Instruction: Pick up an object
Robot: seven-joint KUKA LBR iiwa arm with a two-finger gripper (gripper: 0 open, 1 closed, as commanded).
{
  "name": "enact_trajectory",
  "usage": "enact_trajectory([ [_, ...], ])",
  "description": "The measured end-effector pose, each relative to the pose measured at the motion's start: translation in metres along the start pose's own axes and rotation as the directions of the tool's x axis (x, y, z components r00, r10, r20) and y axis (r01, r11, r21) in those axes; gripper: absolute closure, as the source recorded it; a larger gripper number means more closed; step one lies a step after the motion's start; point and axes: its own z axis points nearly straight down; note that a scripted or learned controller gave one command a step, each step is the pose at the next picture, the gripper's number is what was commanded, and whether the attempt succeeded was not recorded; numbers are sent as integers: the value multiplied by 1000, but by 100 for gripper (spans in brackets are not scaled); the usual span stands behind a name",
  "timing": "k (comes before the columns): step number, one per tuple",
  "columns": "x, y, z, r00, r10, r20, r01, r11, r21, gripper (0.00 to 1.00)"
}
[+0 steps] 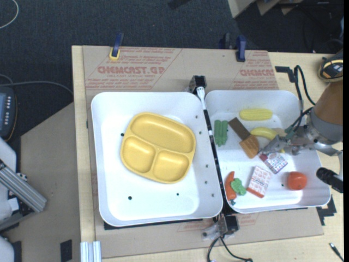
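Brown bench board (136,64) printed "CHEMCAST GP", jaws (278,144) state unclear, over a possibly printed carton (274,161)

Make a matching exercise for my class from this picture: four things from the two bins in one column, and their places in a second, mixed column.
Things:
1. yellow plate
2. corn cob
3. tomato
4. green pickle

Places:
A. right bin, near its lower right corner
B. left bin, in the middle
C. right bin, against its left wall
D. right bin, near its top edge

Pairs: 1-B, 2-D, 3-A, 4-C
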Motion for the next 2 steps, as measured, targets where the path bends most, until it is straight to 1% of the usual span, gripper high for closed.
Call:
enact_trajectory([
  [1,-1,2,-12,1000,1,4,-1,1000,-10,100],
  [2,7,-1,-60,1000,2,11,-2,1000,-5,100],
])
